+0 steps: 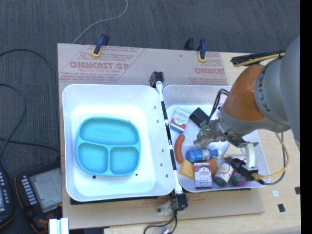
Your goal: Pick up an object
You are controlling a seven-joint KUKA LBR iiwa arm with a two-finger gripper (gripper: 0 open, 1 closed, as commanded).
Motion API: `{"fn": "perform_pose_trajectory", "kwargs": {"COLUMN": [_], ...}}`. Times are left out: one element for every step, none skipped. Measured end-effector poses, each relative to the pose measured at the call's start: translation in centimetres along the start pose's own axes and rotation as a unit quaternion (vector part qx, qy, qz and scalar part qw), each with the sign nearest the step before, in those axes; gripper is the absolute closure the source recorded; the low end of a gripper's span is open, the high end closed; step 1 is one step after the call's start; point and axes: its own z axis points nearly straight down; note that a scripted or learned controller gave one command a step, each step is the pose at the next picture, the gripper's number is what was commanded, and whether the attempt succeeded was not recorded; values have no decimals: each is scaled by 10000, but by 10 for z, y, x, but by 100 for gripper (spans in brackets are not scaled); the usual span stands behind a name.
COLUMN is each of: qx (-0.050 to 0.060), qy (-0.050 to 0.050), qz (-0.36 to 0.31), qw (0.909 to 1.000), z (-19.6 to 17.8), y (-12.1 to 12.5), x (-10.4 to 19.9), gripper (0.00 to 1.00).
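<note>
Poised low over the right bin (265,165), claw (210,136) at the end of the grey-and-orange arm (248,104), its opening impossible to judge from this slant and nothing visibly held. Just beneath and slightly nearer the camera, a blue bottle (201,154) on its side, the likeliest pick: probably light, rigid and smooth plastic, apt to roll or slip, best taken across the middle of its round body. Close to the claw's left, an orange sausage-shaped toy (179,146), likely soft. Below the bottle, a yellow wedge (187,168), a small red carton (203,175) and a little can (223,173), packed touching one another; carton and can likely stiff but crowded for finger room. Beyond the claw, toward the back of the same bin, a black block (199,116) and a white-and-red packet (179,119). Farthest left, in the neighbouring left bin (73,101), a turquoise divided plate (108,146) lying flat, three compartments bare.
</note>
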Motion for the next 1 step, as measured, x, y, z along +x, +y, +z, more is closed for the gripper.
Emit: {"fn": "perform_pose_trajectory", "kwargs": {"qx": [0], "qy": [-1], "qz": [-1], "qw": [10000], "z": [0], "y": [0], "x": [0], "gripper": [0]}}
